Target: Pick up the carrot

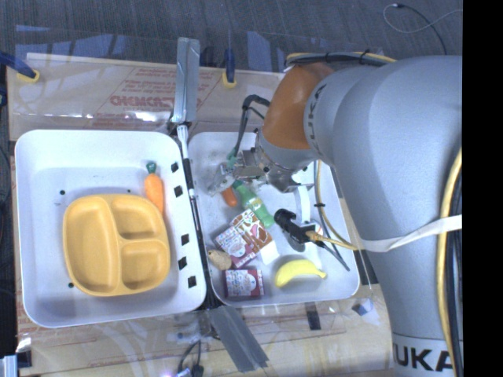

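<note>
The carrot (154, 190) lies in the left bin (31, 210), towards its far right side. Its green top points to the far side and its orange body touches the far right corner of the yellow divided tray (116, 246). The gripper (234, 173) is apart from it, over the far left part of the right bin (346, 277). Whether it is clenched or released cannot be told. Just near the gripper lie a small orange thing (229, 197) and a green bottle (253, 203). Nearer still are two printed packets (248, 239) (242, 283) and a banana (297, 272).
</note>
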`<state>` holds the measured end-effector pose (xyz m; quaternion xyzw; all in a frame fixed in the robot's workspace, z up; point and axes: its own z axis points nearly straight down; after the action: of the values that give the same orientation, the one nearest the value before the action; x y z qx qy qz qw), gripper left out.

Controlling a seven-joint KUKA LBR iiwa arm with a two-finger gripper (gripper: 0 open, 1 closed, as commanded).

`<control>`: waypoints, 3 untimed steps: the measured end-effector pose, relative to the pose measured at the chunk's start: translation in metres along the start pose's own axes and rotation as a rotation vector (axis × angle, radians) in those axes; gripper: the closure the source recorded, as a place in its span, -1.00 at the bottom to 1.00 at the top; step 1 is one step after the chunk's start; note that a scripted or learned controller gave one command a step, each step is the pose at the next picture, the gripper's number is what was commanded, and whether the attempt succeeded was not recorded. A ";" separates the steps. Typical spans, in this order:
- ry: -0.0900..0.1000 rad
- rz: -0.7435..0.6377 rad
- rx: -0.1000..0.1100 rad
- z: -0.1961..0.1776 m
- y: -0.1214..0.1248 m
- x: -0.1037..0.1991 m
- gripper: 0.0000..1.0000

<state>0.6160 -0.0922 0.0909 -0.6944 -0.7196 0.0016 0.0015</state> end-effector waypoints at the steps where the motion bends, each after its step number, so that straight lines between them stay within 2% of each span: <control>1: -0.001 0.078 -0.003 -0.002 0.028 -0.008 -1.00; 2: 0.000 0.113 0.000 0.000 -0.014 -0.009 -1.00; 3: 0.000 0.161 -0.002 -0.001 0.030 -0.010 -1.00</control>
<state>0.6462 -0.1013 0.0920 -0.7500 -0.6614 0.0010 0.0009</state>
